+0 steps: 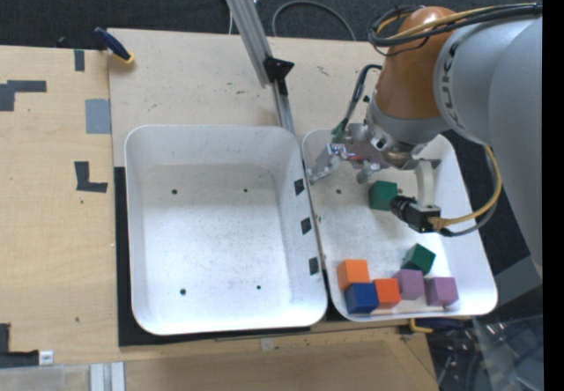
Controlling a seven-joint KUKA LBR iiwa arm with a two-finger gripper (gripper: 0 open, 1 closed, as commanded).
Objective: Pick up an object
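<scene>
My pincer [374,171] hung over the right bin [467,288], right of the frame's centre, just above a green block [382,195]. I could not tell how it was set, nor whether it had anything. I judged myself at the reaching step; next I needed to settle squarely over that block. Other blocks [392,285] clustered at the bin's lower edge.

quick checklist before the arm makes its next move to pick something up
1. Objects to pick in the right bin: ok, blocks cluster at its near end.
2. Nearest target: ok, a green block lies just below the gripper.
3. Block held in the gripper: cannot tell.
4. Cable free of the green block: not ok, its black connector sits right beside it.
5. Left bin wall away from the gripper: ok.
</scene>
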